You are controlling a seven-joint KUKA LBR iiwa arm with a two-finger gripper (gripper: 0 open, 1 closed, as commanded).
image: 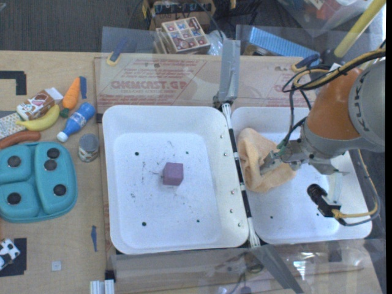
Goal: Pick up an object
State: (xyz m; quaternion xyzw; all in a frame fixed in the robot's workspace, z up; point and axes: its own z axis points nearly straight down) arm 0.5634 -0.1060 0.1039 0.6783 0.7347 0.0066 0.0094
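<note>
From the camera above the bench, the gripper (274, 160) is reaching into the right bin (306, 225) from the right and is pressing into a tan cloth (258, 158) that is lying bunched against that bin's left wall. The cloth is rising in a fold where the tool meets it, which suggests the fabric is being gathered or pinched there, but the folds are covering the tips, so whether they are apart or clamped on the fabric cannot be told. The cloth is sitting directly under and around the gripper, touching it. In the left bin (122, 225), a small purple block (173, 174) is resting near the middle, well apart from the gripper and across the divider, so the cloth is looking like the chosen object.
</note>
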